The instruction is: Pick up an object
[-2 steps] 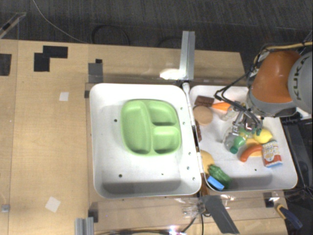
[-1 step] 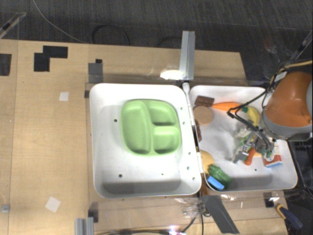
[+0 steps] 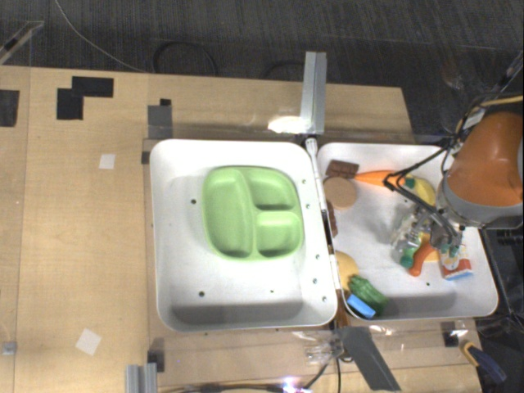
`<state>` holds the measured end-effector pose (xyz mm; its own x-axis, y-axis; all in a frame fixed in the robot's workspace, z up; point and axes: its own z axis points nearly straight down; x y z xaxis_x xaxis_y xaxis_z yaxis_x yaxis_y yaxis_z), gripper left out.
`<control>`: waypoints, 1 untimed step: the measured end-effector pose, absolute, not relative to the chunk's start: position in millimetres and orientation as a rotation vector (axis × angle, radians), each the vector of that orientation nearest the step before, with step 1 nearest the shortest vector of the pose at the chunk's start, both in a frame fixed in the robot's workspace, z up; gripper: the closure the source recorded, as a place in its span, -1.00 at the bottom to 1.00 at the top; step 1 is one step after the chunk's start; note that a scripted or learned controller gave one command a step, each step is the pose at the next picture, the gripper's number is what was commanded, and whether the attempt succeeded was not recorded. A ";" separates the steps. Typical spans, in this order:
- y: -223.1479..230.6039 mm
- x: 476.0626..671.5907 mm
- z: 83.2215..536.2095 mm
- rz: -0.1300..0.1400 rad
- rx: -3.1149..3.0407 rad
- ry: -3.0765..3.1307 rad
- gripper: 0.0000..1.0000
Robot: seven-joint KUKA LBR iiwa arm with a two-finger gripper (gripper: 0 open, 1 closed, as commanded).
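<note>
Down in the right bin (image 3: 483, 297), the cluster under the end effector (image 3: 426, 236) looks like the target: a small orange piece with a green end (image 3: 413, 258), lying in the middle of the bin floor. It looks like a light, hard plastic toy, smooth and probably slick, so I'd judge it wants to be pinched across its narrow body rather than at the tapered tip, where it could squirt out. Whether the end effector has closed on anything I cannot tell; the metal parts and the toys overlap too much from up here.

Just beside that piece, toward the arm, lies a small red-and-white packet (image 3: 457, 266), flat and likely flimsy. Farther back in the same bin a toy carrot (image 3: 375, 178) points toward the divider, with a yellow banana-like toy (image 3: 422, 191) near its thick end. A tan round disc (image 3: 341, 193) and a brown block (image 3: 341, 169) sit at the back left corner of the bin. Along the front left corner are a yellow rounded toy (image 3: 346, 263), a green piece (image 3: 366, 289) and a blue one (image 3: 360, 305), bunched together.

The left bin (image 3: 176, 301) holds a green divided tray (image 3: 250, 211), lying flat in the middle. Both bins rest on the pale wooden tabletop (image 3: 74, 244).
</note>
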<state>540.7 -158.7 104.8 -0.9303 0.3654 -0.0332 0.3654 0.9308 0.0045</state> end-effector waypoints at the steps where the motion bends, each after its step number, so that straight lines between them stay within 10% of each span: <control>1: -130.3 525.1 202.8 0.003 0.916 2.991 1.00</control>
<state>525.1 -130.3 202.8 -0.8283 0.5601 -0.0126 0.5601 0.8284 0.0060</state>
